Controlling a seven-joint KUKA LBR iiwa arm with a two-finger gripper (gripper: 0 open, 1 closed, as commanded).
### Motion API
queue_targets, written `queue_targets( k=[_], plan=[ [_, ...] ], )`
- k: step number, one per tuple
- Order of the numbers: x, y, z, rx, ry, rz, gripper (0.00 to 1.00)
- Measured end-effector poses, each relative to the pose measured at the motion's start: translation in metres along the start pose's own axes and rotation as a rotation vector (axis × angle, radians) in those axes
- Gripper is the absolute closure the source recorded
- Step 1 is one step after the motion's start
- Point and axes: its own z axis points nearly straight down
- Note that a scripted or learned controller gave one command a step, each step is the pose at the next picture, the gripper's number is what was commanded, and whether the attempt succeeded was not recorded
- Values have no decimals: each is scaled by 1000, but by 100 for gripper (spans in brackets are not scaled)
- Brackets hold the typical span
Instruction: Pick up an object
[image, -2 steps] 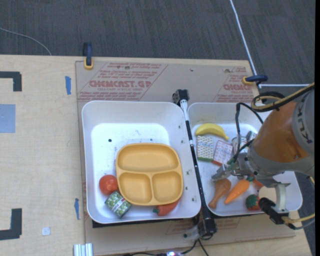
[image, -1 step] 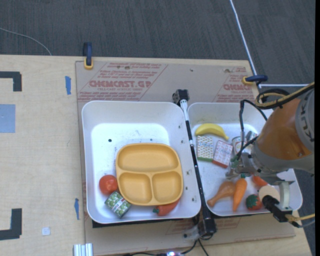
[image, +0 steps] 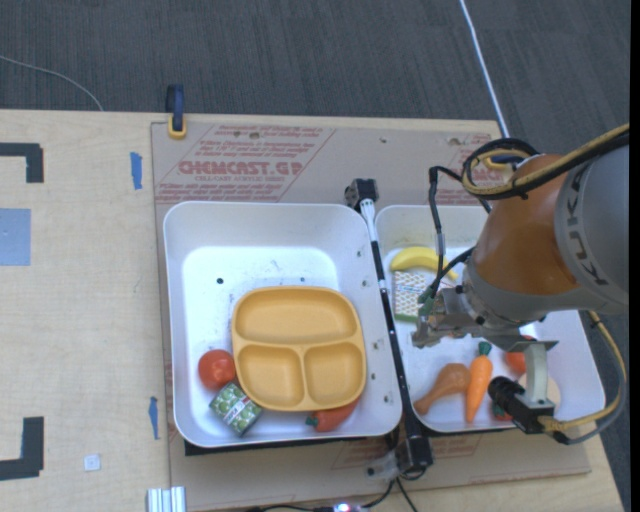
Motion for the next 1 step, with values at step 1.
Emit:
queue_targets(
  k=[1],
  plan=[
    [-79, 29, 0, 0, -4, 4, 100]
  ],
)
